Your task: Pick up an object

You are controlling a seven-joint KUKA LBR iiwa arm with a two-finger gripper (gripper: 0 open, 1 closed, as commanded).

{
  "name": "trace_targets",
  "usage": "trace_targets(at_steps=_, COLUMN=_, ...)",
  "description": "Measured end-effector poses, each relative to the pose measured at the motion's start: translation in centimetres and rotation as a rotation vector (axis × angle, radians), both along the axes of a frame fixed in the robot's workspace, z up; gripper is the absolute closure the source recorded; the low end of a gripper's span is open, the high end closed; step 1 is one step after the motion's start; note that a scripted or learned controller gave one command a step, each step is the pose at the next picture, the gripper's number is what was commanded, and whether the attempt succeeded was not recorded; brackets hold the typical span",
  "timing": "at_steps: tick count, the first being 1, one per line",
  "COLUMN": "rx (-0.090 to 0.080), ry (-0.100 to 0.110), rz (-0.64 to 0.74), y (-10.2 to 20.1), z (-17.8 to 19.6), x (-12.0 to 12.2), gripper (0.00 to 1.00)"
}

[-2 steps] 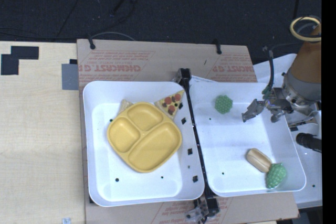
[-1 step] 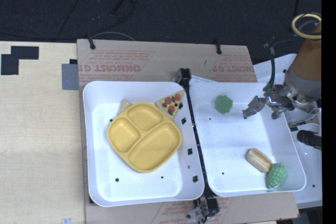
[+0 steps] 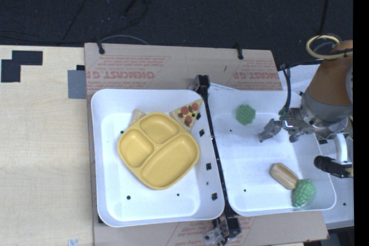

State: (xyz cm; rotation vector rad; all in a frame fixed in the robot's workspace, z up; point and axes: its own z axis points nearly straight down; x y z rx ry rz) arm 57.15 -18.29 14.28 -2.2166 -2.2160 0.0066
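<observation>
My claw (image 3: pixel 283 129) hangs spread and empty over the right white bin (image 3: pixel 253 204), in the approach step; the bumpy green ball (image 3: pixel 245 114) sits near, so next I judge: shift over it, descend, pinch

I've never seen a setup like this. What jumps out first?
A big yellow divided plate fills the left bin, with a toy pizza slice at its upper right edge. Over the right bin, the arm's gripper hovers near a green ball.
</observation>
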Motion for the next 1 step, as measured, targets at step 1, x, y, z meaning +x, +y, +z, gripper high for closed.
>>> trace_targets(at_steps=1, rx=0.0, ry=0.0, rz=0.0, y=0.11, z=-5.41, x=-0.16, gripper=0.0)
